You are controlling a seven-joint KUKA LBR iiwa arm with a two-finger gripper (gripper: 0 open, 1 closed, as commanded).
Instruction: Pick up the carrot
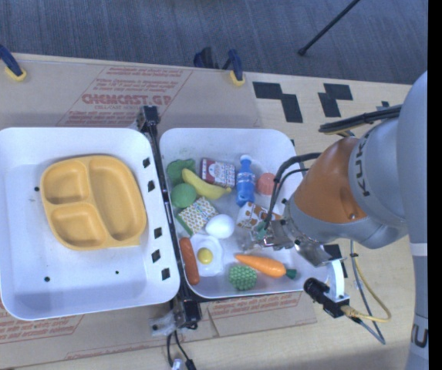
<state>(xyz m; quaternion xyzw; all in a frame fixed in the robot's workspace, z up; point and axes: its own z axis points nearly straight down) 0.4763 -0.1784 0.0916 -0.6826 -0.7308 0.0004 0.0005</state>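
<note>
A: Where is the carrot right now?

B: In the right bin, near its front edge, flat on the floor. It lies just beside a green knobbly piece and close to the fried egg.

A: And how does it look?

B: Orange, tapered, smooth, with a small green tip at the end towards the arm. The thin point aims at the egg. Its long axis runs roughly across the bin, tilted a little, so the green end sits nearer the front.

A: Where are the fingers in relation to it?

B: Above it in the picture, on the far side, close by. They hang over the bin's right part, near a small white packet. The carrot lies just towards the front edge from them.

A: Are they open or closed?

B: I cannot tell. The metal parts there are small and tangled with cables, and the orange wrist hides much of them. Nothing shows between them, so I would not say they hold anything.

A: So what does the grasp call for?

B: In my judgement, a short shift towards the front of the bin, then a descent across the carrot's thick middle, closing crosswise to its length. The green piece sits tight against it, which could get in the way.
</note>
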